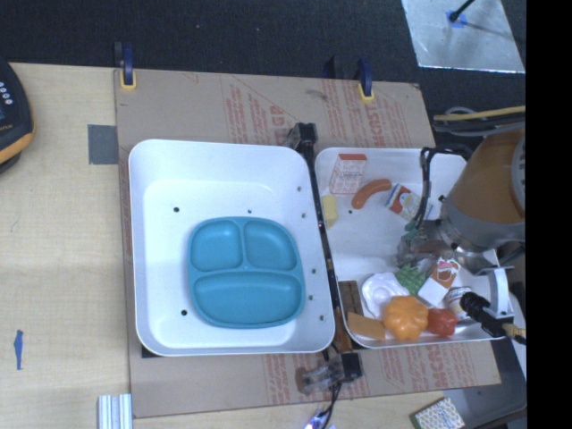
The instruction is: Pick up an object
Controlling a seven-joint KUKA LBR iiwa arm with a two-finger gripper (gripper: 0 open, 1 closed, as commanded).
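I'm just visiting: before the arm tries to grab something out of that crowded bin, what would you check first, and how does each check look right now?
1. Gripper is over the right bin: ok.
2. Objects within reach, such as the green item just below it: ok.
3. Fingers open or shut: cannot tell.
4. Target stands apart from neighbours: not ok; the orange fruit, red item and white cup crowd together.
5. Sausage lies apart from the pile: ok.
6. Blue tray in the left bin, out of the way: ok.
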